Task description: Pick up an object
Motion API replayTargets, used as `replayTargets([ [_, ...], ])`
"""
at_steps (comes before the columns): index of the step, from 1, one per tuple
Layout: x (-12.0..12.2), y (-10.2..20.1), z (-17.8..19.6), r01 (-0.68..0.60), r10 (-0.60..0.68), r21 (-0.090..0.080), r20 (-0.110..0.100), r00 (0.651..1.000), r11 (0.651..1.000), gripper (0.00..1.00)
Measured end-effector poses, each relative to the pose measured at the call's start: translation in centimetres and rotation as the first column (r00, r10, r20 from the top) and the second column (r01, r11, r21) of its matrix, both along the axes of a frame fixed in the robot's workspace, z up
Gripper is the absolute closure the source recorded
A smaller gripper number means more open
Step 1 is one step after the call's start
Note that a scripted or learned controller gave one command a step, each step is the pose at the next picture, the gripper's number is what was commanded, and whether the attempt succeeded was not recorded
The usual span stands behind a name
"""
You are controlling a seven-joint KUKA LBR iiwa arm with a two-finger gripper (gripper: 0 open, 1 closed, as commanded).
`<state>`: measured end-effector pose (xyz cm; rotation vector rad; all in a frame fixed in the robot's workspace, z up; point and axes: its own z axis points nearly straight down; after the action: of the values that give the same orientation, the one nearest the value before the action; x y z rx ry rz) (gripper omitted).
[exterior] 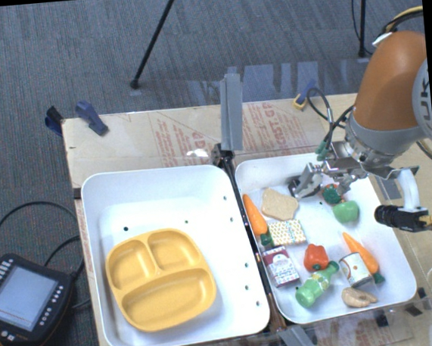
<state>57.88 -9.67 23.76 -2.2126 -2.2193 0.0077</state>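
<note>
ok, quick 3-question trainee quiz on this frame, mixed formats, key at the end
1. True or false: the yellow divided tray lies in the left bin.
2. Multiple choice: what lies nearest below the gripper? A) green round fruit B) green bottle C) can
3. Fill in: the two orange, green-topped items in the right bin are toy ____.

Key: 1 true; 2 A; 3 carrots.
</note>
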Motion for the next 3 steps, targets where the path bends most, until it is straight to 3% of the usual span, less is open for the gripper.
replayTargets([
  [1, 6.2, 3.7, -4.7, -0.022, 0.022, 0.0, -0.003, 1.0, 1.0, 0.0],
  [2, 5.7, 3.8, 3.7, 0.077, -0.077, -0.002, 0.007, 0.997, 0.997, 0.0],
  [3, 5.7, 3.9, 3.9, 0.074, -0.074, -0.003, -0.006, 0.997, 0.997, 1.0],
])
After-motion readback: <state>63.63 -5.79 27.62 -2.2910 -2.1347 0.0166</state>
